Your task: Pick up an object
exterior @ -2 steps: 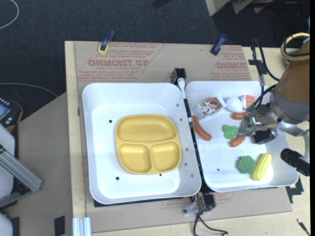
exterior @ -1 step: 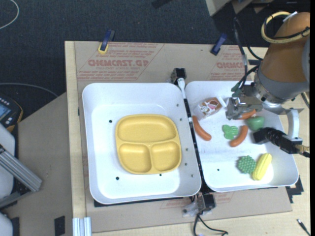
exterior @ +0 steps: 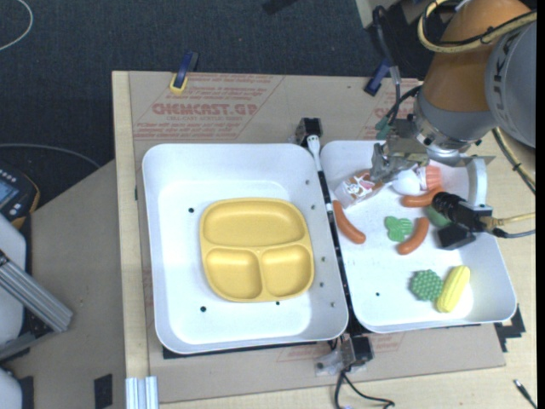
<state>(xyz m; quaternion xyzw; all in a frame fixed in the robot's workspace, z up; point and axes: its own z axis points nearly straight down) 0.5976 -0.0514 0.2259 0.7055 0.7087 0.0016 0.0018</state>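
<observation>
Task barely begun by the look of it: gripper [exterior: 385, 165] low at the back of the right bin [exterior: 477, 309], just beside a small white-and-red wrapper [exterior: 362, 186], nothing visibly lifted, finger state impossible to tell. Still loose in that bin: 3 sausages [exterior: 348, 223], green pieces, corn [exterior: 454, 288]. Left bin [exterior: 170, 296] carrying a yellow tray [exterior: 255, 250], both on a plywood table [exterior: 213, 105] over dark carpet [exterior: 85, 24].

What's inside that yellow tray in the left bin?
Nothing that I can see. The yellow tray sits in the left bin with its three compartments bare. The tray covers the bin floor beneath it.
</observation>
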